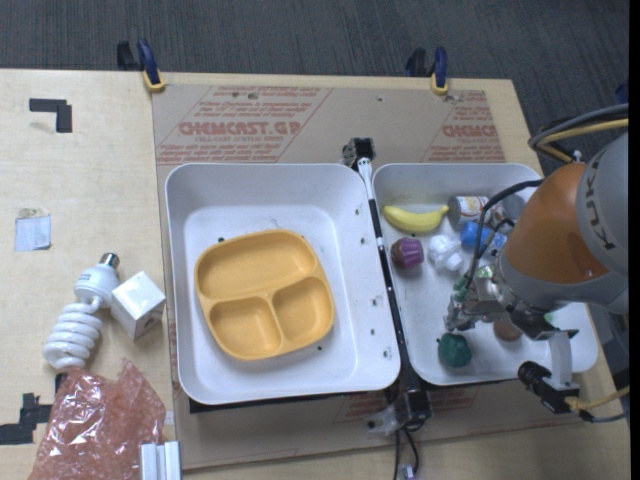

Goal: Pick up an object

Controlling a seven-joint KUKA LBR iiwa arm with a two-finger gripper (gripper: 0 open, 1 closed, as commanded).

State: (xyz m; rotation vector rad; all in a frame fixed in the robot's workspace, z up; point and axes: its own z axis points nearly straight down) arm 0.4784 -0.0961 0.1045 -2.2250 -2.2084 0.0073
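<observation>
Right bin (420,183), your stock: banana (416,217), purple ball (407,253), green ball (455,350) at the near edge. Gripper (468,316) just above the green ball; you cannot tell its jaw state. Left bin (180,268): yellow tray (264,293).

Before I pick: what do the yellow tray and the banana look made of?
Tray: likely moulded plastic, matte to satin, judging by its even yellow colour, rounded edges and three pressed compartments. Banana: probably a plastic or rubber toy, being smooth, evenly yellow and spotless with a soft sheen, though a real one can't be ruled out.
</observation>
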